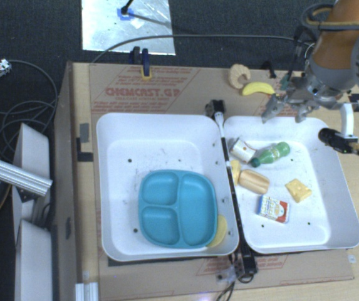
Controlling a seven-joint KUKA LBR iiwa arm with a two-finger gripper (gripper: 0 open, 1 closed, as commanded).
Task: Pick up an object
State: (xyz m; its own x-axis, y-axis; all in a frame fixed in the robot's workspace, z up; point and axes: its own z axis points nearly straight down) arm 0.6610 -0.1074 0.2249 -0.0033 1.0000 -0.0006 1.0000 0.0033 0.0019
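In the right bin (339,227) lie a green bottle (272,153), a small white and brown carton (242,149), a tan bread roll (253,181), a yellow cheese wedge (298,190) and a red and white box (273,209). My gripper (287,112) hangs over the far rim of that bin, behind the bottle. Its fingers stand open with nothing between them.
The left bin (119,143) bears a blue divided plate (178,209), with a yellow object (220,230) at the plate's right edge. On the bench behind the bins rest a yellow banana (257,88) and a beige ring-shaped item (239,75).
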